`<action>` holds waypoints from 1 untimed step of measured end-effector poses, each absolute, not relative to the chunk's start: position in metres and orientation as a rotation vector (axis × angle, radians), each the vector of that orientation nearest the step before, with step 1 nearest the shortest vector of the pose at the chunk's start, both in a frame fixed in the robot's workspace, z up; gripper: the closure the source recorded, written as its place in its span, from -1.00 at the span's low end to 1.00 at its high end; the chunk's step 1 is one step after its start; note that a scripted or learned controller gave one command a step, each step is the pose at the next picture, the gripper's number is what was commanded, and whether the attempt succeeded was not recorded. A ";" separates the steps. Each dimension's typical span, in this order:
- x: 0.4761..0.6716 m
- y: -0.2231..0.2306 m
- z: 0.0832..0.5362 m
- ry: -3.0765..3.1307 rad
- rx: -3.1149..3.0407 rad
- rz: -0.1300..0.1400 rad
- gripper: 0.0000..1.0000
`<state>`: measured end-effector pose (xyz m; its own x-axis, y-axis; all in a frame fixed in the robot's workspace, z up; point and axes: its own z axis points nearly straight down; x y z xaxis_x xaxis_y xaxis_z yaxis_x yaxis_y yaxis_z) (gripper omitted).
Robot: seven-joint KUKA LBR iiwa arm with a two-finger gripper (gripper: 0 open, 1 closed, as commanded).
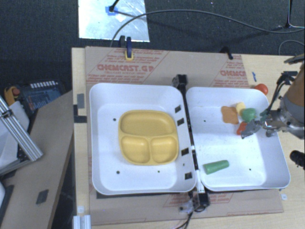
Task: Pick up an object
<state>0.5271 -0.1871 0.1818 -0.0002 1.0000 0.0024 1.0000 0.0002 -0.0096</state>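
Observation:
The right bin [267, 175] holds a green cylinder [216, 166] lying near its front left. A cluster sits at its back right: an orange piece [229, 114], a small yellow piece [240, 108], a round green piece [248, 113] and a red piece [241, 127]. My gripper [258, 127] reaches in from the right and hangs low just right of the red and green pieces, close to them. Nothing shows as held by it.
The left bin [102, 128] carries a yellow divided plate [147, 136]. A black divider strip [186, 132] runs between the bins. A red-orange item [261, 88] lies outside the right bin's back right corner. Cables cross the dark floor behind the bench.

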 end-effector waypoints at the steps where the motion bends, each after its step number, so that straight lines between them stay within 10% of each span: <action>1: 0.530 -0.187 0.187 -2.226 -2.218 -0.001 -1.00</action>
<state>0.5302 -0.1868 0.1874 -0.0034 1.0000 -0.0002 1.0000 0.0034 0.0011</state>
